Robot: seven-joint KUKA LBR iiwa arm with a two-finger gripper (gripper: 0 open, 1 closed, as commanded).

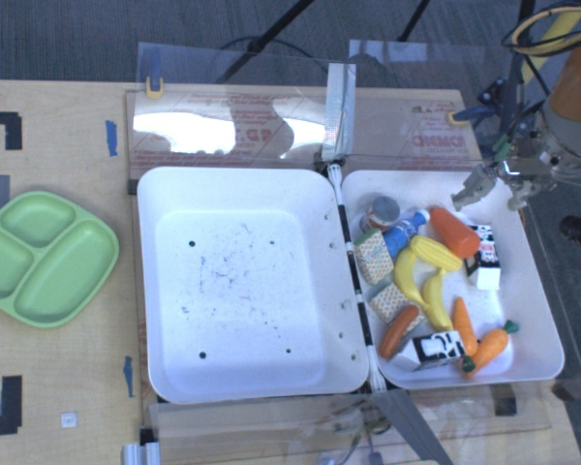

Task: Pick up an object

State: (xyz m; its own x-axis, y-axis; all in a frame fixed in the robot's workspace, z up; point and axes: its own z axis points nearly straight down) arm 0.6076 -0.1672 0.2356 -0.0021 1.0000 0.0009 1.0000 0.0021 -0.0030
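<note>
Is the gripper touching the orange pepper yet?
Apart. In the camera view, the gripper hangs open over the right bin's upper right corner, and bare white bin floor shows between its fingers and the orange pepper.

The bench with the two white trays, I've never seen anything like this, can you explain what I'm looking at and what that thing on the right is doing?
This is a single picture from a camera fixed above a wooden bench, looking down at a slant. Two shallow white bins sit side by side. The left bin has faint blue scribbles on its floor. The right bin holds a heap of toy food and small items: bananas, carrots, a blue bottle, a can and some little boxes.

The machine at the upper right is a robot arm reaching in from the side. Its grasping part, the end effector, hovers above the right bin's far edge, with nothing between its fingers. Its job is to pick something up.

Off to the left lies a green divided plate.
</note>
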